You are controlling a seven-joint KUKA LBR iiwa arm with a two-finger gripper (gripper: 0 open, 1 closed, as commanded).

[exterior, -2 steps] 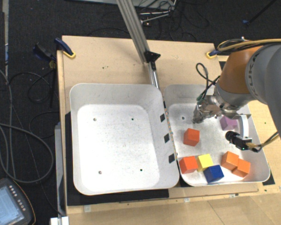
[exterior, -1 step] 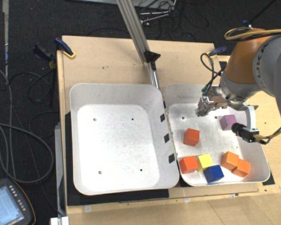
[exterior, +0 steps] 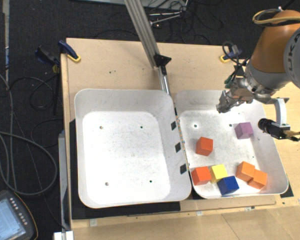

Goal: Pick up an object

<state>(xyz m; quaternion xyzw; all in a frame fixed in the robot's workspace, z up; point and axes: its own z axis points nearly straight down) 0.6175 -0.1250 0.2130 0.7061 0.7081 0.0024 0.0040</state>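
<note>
The grey arm with its orange band (exterior: 277, 44) reaches in over the far right corner of the right shallow white bin (exterior: 270, 149), its dark gripper (exterior: 225, 106) hanging above the bin's far edge with nothing visibly held. A purple block (exterior: 244, 130) lies near the right edge, an orange cube (exterior: 204, 146) sits mid-bin, and orange, yellow and blue blocks (exterior: 229, 184) cluster along the near edge.

Robotics lab — clamped bench (exterior: 115, 59), floor cables (exterior: 20, 99)

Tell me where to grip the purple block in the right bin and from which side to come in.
Grip the purple block across two opposite flat side faces, coming straight down from above. It sits flat and alone on the right bin floor, with open space around it for the fingers. The gripper hangs nearby, up and left of it.
</note>
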